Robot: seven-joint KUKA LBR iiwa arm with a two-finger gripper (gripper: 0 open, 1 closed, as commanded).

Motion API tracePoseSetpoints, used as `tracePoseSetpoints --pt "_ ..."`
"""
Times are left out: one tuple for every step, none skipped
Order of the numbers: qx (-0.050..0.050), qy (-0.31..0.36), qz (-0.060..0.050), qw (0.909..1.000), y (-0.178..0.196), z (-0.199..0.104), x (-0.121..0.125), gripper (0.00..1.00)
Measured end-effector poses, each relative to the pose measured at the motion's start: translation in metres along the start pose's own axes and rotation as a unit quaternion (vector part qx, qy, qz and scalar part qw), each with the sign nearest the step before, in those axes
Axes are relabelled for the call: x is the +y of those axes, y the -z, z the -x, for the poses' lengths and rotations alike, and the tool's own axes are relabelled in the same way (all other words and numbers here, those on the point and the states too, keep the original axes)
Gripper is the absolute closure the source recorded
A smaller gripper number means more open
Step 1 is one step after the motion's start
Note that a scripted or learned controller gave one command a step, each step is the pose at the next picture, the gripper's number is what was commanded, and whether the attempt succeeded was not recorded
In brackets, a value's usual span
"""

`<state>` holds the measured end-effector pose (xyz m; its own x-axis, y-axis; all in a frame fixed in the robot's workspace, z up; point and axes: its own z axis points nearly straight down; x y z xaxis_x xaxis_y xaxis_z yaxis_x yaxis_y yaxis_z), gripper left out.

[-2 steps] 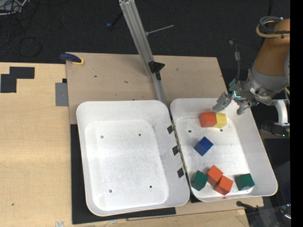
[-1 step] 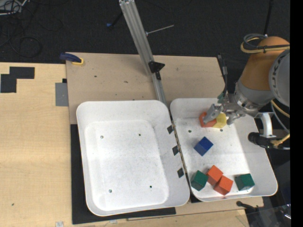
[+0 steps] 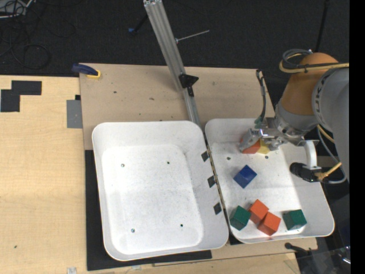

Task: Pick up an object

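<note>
My two-finger gripper [image 3: 258, 141] is low in the right white plastic bin [image 3: 319, 221], at its far side, over a small orange-red block [image 3: 248, 148] and a small yellow block [image 3: 263, 149] that touch each other. Whether my jaws are released or clenched I cannot tell; the metal parts hide this. The blocks look light, stiff and not fragile, with flat faces, so I judge that a hold across two opposite flat sides is best. A blue cube [image 3: 244, 176] sits apart near the middle; two green cubes [image 3: 240, 217] and two orange cubes [image 3: 264, 216] lie at the near edge.
</note>
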<state>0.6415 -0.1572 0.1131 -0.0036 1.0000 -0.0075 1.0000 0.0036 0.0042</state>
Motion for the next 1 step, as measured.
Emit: tracePoseSetpoints --pt "0.001 -0.001 0.006 1.0000 0.0051 0.0005 0.0030 0.00"
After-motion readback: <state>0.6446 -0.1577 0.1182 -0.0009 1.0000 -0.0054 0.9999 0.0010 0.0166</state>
